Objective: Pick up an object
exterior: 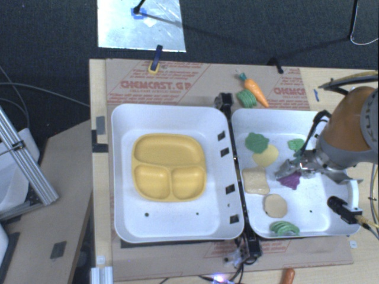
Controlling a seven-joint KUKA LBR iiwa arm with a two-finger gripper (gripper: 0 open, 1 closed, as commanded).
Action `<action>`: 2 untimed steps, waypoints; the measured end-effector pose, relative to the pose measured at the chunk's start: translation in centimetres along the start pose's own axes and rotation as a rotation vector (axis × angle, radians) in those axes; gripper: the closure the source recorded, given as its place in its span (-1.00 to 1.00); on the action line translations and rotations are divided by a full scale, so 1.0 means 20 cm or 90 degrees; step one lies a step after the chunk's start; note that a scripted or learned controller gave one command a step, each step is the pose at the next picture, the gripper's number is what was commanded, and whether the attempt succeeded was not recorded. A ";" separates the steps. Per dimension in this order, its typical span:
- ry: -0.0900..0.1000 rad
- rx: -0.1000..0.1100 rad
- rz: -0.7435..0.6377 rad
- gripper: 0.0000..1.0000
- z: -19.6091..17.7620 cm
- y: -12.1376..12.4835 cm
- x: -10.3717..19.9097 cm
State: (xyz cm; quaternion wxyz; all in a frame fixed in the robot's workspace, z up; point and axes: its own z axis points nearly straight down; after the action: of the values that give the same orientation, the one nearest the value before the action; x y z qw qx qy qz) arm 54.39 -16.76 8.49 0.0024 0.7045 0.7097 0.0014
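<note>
The left bin (172,173) holds a yellow three-part plastic tray (169,166). The right bin (284,176) at frame right holds small toy foods. The fingers (290,171), low among them, touch a purple piece (291,181); their spread cannot be told. A toy carrot (256,91) lies on the table (177,81) above.

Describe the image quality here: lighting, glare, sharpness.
Camera view: even, soft lighting overall, slightly grainy and soft; the white bins look bright but keep their edges; the shiny sheet on the dark floor shows mottled glare; the gripper above the purple item is somewhat blurred, so its fingers are hard to read; the yellow tray is clear, with faint shadows in its compartments.
</note>
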 end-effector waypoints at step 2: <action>0.000 -0.004 -0.002 1.00 -0.34 0.31 0.21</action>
State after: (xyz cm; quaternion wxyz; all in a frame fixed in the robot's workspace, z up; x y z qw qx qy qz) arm 60.46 -12.51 15.27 0.0042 0.7033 0.7108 0.0037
